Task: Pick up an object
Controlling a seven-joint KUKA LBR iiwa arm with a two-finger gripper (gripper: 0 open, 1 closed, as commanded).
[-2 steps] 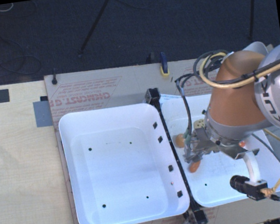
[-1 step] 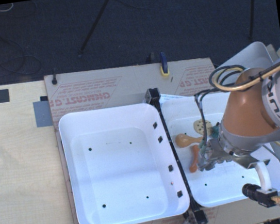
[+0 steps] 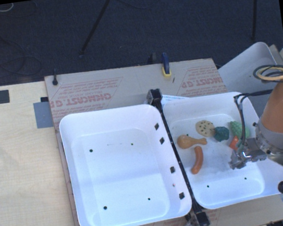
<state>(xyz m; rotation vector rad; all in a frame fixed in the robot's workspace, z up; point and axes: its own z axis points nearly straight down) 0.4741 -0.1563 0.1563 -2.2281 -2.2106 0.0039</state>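
Low over the right bin (image 3: 257, 184), the gripper (image 3: 239, 161) approaches; whether it is released or clenched cannot be told. Next: closing on the orange sausage (image 3: 196, 160) just left.

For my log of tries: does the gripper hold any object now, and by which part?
It cannot be told. The gripper is low in the right bin, near the orange sausage, but nothing shows between its fingers.

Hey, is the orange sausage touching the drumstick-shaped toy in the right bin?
Apart. The camera view shows a strip of white bin floor between the orange sausage and the tan drumstick, which lies just above it.
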